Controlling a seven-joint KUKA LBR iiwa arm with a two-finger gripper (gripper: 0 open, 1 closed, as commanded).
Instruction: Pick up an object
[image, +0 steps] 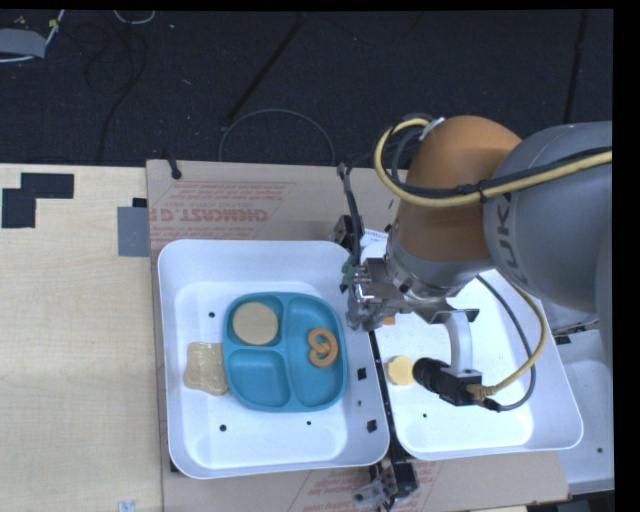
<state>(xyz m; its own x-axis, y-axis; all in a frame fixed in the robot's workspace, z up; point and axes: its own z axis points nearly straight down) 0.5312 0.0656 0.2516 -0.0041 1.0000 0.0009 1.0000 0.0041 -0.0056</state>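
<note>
As seen from above, bins: two white ones side by side, the left bin (166, 330) and the right bin (560, 425).
Arm (470, 190): big, grey and orange, reaching in from the right, hanging low over the right bin.
Gripper (362, 300): down at the wall between the two bins, close to the far corner of the blue plate.
Grip: wide or closed, cannot tell; too dark and crowded there to make out.
Held thing: nothing seen in the gripper.
Blue plate (270, 388): flat in the left bin, with three parts.
Round cracker (254, 323): tan, lying in the far left part of the plate.
Pretzel (321, 347): small and brown, lying in the right part of the plate, near the gripper.
Tan chunk (206, 367): soft looking, on the bin floor, touching the left edge of the plate.
Yellow disc (400, 371): small and round, on the floor of the right bin, just beside the middle wall, under the arm.
Yellow cable (522, 372): looping from the arm, down over the right bin.
Things to pick: four in all, every one lying down flat in a bin or on the plate.
Done, by the look of it: only the reach, with the gripper brought low near the bins.
Left to do, most likely: close on one thing, then lift it up off the bin.
Nearest picks, as a guess: the pretzel or the yellow disc.
Hard part, maybe: the middle wall and the plate rim, both close to the gripper and easy to bump.
</note>
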